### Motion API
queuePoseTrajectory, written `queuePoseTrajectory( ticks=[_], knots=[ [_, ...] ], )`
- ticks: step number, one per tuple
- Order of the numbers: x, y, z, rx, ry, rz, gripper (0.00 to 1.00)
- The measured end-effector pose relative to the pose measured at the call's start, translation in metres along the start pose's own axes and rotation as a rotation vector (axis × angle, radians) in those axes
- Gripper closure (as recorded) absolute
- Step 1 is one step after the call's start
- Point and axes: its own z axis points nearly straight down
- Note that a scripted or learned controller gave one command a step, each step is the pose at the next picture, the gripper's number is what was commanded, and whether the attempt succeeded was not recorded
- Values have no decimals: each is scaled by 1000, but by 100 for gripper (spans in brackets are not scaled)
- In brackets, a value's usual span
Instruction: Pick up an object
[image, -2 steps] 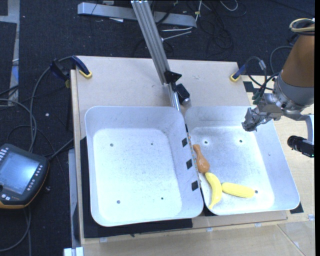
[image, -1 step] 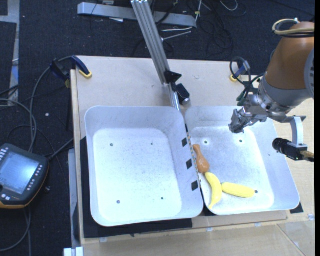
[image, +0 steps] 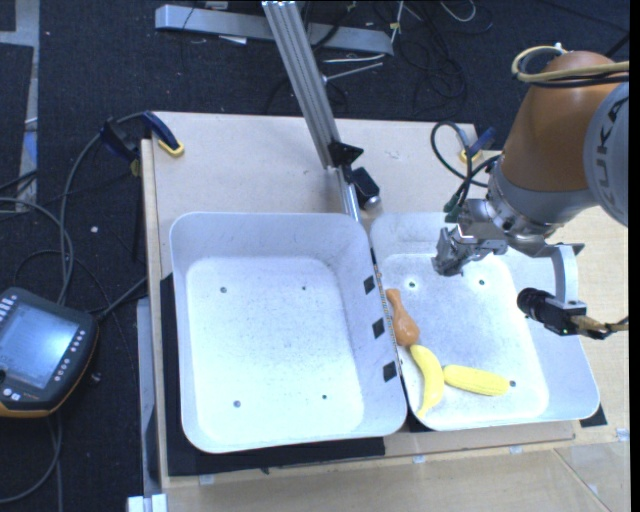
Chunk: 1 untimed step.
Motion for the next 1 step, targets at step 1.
queuePoseTrajectory(
  ticks=[1],
  knots=[
    [47, -20, 14, 2, 0, 0, 100]
  ],
)
